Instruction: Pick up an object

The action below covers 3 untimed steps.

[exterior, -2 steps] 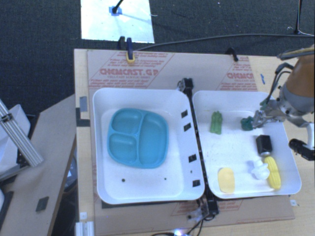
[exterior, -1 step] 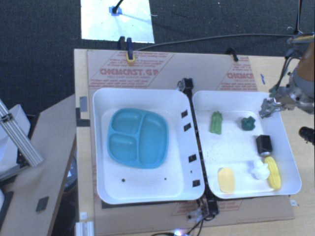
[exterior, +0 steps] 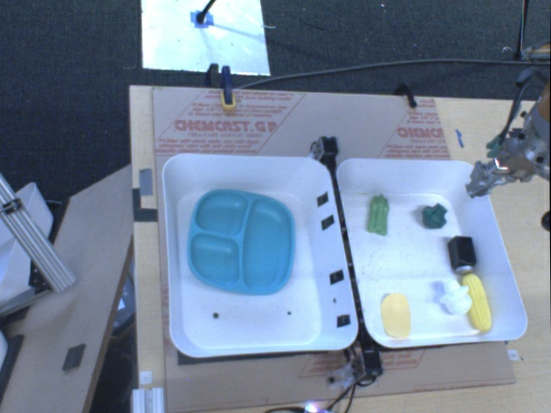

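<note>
Currently:
Jaws (exterior: 479,185): state unclear, hovering at right bin's (exterior: 504,231) two o'clock rim.
Toys: loose inside, ungrasped, reachable.

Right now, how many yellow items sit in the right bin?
2: a pale yellow oval piece near the front edge, and a bright yellow corn-like piece at the front right corner. None looks hidden.
</note>
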{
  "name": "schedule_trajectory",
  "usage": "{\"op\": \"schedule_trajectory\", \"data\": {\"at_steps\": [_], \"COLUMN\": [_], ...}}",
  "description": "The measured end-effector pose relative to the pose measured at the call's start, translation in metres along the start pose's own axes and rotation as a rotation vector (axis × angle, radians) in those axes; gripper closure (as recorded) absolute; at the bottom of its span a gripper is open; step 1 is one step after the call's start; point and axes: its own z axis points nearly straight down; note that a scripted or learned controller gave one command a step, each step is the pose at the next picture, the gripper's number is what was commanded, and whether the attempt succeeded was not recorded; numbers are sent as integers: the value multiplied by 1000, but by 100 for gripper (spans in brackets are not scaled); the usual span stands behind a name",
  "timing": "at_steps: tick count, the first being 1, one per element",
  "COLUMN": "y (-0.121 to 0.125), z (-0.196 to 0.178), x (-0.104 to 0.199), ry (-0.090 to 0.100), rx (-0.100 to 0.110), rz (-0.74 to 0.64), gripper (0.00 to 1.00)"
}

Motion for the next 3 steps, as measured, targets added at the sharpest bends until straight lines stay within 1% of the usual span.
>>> {"op": "schedule_trajectory", "data": {"at_steps": [1, 2, 3], "y": [14, 22, 24], "z": [-2, 4, -2], "x": [54, 116, 165], "ry": [2, 3, 3], "rx": [3, 3, 4], "rz": [-3, -4, -3], "gripper": [100, 100, 100]}}
